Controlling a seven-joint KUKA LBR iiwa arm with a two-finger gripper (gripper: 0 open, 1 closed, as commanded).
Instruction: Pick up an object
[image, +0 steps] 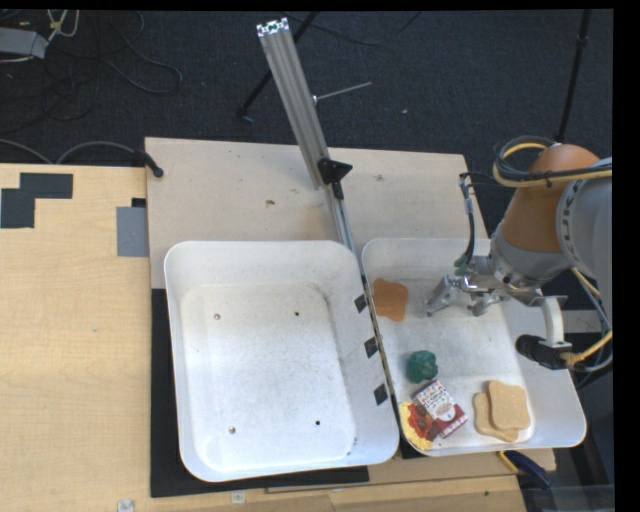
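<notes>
Two shallow white plastic bins sit side by side on the bench. The left bin (200, 290) shows only its speckled floor. The right bin (560, 425) holds four items: a flat orange-brown square pad (389, 298) near the dividing wall, a small round green lump (422, 364) at mid-floor, a red-and-white printed packet (436, 411) at the near edge, and a tan bread-shaped piece (504, 408) beside it. The metal two-finger gripper (443, 296) hangs over the far end, just right of the pad; fingers apart, nothing between them.

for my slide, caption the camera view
Gripper poised over right bin holding sponge, green ball and packet.
</notes>
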